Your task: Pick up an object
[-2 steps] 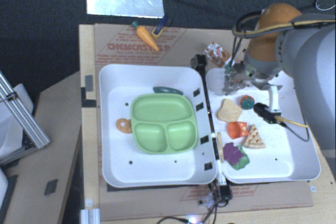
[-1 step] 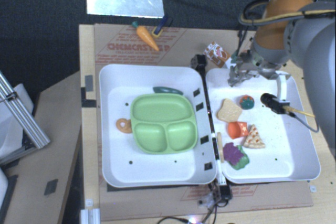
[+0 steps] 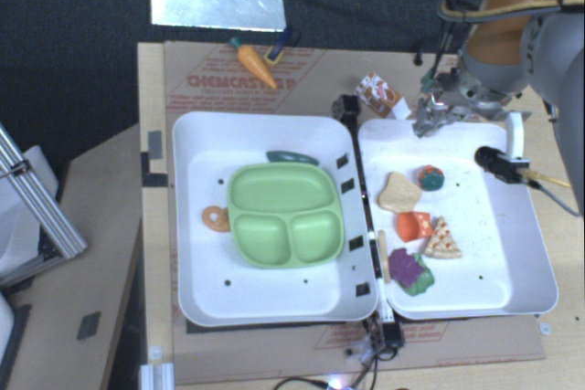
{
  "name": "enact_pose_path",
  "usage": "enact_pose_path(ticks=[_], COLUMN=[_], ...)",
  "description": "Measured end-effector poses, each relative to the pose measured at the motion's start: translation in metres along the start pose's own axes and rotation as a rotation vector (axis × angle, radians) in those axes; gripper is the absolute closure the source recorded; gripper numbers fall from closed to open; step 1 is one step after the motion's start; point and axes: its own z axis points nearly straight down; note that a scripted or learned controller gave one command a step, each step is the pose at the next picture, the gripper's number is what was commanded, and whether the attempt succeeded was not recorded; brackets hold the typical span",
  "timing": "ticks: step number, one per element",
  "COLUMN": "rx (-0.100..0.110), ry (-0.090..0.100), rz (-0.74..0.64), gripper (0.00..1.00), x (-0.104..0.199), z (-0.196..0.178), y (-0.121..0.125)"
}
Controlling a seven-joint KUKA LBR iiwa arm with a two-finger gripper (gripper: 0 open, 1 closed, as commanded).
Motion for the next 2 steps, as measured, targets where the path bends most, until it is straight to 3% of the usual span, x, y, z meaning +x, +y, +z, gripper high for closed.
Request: enact_pose_path(ticks=[1, 2], rx=[0.002, 0.008], ry=[0.001, 0.003], rz=[-0.004, -0.007], gripper=[1.00, 1.00], x=[0.000, 0.042], z=[-0.034, -0.022], y=[0.002, -0.026])
